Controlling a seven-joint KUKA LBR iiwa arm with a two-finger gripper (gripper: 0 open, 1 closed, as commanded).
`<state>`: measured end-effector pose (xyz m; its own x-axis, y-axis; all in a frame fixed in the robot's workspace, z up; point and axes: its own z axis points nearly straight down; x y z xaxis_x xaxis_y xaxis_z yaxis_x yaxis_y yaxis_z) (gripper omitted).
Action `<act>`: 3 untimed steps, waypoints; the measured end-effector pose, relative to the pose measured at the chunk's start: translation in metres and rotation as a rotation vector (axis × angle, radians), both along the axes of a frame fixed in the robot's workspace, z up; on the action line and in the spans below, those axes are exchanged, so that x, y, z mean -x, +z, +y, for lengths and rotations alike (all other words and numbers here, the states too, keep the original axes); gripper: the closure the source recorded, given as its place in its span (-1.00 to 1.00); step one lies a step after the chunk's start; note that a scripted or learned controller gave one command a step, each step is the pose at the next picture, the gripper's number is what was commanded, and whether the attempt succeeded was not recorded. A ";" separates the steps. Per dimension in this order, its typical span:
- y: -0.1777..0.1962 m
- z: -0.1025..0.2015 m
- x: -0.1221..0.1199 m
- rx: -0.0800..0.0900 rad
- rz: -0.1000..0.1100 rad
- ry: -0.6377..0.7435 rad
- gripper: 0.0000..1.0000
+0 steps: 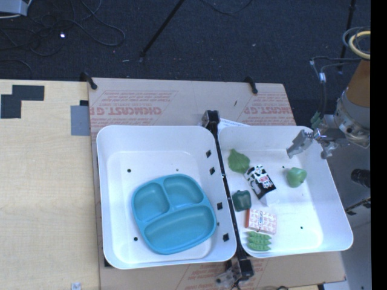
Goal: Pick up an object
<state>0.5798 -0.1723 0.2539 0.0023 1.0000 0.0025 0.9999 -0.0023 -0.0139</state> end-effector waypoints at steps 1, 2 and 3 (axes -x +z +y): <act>0.007 0.000 -0.002 0.003 -0.013 0.002 -1.00; -0.058 0.001 -0.001 0.000 -0.005 0.002 -1.00; -0.103 0.005 -0.005 0.000 -0.007 0.002 -1.00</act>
